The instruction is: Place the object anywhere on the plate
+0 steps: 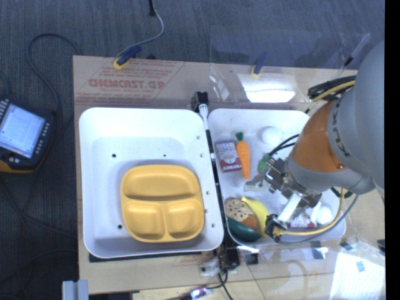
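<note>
Two-finger gripper (267, 175) low in the white toy bin (250, 114); yellow three-compartment plastic plate (162, 202) lies view-left in the neighbouring bin (100, 136).
I can't tell its grip; the small green plastic piece (264, 164), likely my object, sits just beside it.

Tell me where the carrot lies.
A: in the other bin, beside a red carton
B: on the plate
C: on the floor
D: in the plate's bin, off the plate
A: the carrot lies beside the red carton in one bin, while the plate sits in the next bin.
</note>
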You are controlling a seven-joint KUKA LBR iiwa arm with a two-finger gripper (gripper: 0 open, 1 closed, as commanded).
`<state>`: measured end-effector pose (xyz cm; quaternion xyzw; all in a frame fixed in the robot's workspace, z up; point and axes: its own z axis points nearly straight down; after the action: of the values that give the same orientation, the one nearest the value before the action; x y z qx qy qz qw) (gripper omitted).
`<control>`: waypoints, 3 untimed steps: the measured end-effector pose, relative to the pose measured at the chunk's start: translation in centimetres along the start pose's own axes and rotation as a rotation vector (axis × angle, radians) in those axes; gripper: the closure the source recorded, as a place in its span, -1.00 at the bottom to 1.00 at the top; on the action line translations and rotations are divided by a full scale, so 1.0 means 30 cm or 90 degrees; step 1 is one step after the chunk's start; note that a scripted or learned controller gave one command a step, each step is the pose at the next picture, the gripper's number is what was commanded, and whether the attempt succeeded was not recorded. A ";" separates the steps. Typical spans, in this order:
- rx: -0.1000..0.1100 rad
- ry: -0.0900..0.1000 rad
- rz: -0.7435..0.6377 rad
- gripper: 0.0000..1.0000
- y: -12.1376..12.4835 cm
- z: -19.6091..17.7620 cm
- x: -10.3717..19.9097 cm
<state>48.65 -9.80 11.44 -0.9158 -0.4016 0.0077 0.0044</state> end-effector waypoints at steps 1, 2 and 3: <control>-0.008 0.004 -0.083 -1.00 0.180 -0.197 0.068; -0.002 0.002 -0.200 -1.00 -0.013 0.005 -0.017; -0.011 0.002 -0.565 -1.00 -0.012 -0.231 0.086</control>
<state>50.24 -7.67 18.33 -0.6549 -0.7557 0.0007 0.0004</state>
